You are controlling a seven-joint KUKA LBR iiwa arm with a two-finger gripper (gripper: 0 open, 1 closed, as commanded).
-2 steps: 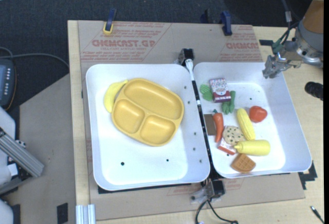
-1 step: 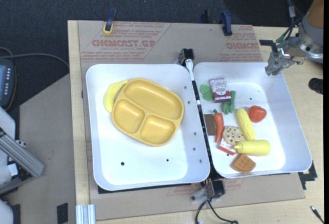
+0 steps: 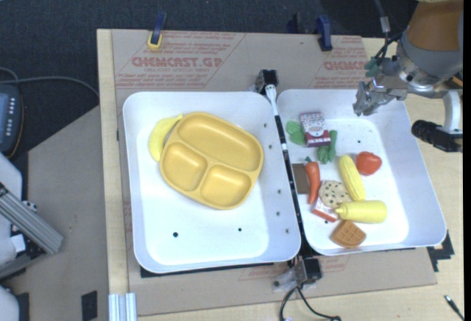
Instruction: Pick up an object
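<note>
The gripper [image 3: 368, 102] is hanging over the far right corner of the right bin [image 3: 419, 157], fingers pointing down toward the bin floor; nothing is showing between them, and how far apart they are standing is too small to tell. It is sitting apart from every object, so by the look of things the pick is not yet made and the whole of it is left to do. Nearest, toward the bin's middle, a small red-and-white carton [image 3: 314, 128] is lying against a green leafy piece [image 3: 296, 132]. Further toward the near side, a red tomato [image 3: 369, 163] is resting just beside a yellow corn cob [image 3: 351, 177], and a carrot [image 3: 313, 180] is lying next to a brown bar [image 3: 299, 177] by the dividing wall. A chocolate-chip cookie [image 3: 333, 194], a yellow bottle-like toy [image 3: 363, 210] and a waffle-like piece [image 3: 348, 235] are crowding the near end. Any of these is serving as a candidate, though the gripper is aligned over none. Across the divider, the left bin [image 3: 147, 224] is holding a yellow compartment tray [image 3: 210, 159], tilted, with a yellow lump [image 3: 159, 141] poking out beneath its left edge.
</note>
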